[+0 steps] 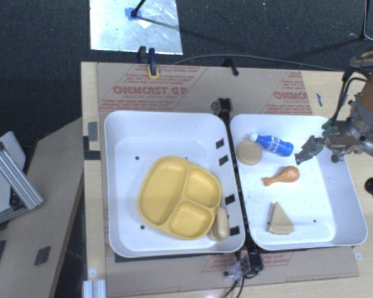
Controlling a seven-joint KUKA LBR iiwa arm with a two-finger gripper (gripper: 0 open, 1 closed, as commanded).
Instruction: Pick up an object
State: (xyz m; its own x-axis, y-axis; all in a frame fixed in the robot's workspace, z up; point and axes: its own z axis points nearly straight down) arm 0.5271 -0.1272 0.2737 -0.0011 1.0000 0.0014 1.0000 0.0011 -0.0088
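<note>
The right bin (345, 185) is taken as the landmark. Four loose objects are seen on its floor. A blue bottle with a white cap (271, 144) lies on its side in the far left part of the bin. A round tan disc (249, 153) rests just beside it, on the side of the bin's left wall, and appears to touch the cap end. An orange drumstick-shaped toy (283, 176) lies near the bin's middle, its thin end pointed toward the left wall. A tan wedge (278, 220) sits in the near part of the bin, well apart from the drumstick.

The claw (311, 149) is observed over the far right part of the bin, just beside the bottle's blue end and above the thick end of the drumstick. Dark fingers (306, 151) are seen pointing toward the bin's left wall. Nothing is seen between them. How far they are spread cannot be told from this view. The grey arm (363, 126) extends from the claw past the bin's right wall.

Against the bin's left wall stands the left bin (121, 166), the two being separated by a dark strip. A yellow compartment tray (179, 197) is held in it, tilted relative to the walls, and a small beige oblong piece (221, 223) rests at the tray's corner nearest the right bin. Both bins are carried on a cardboard sheet (168, 89) printed in red, laid on the tabletop (56, 166).
</note>
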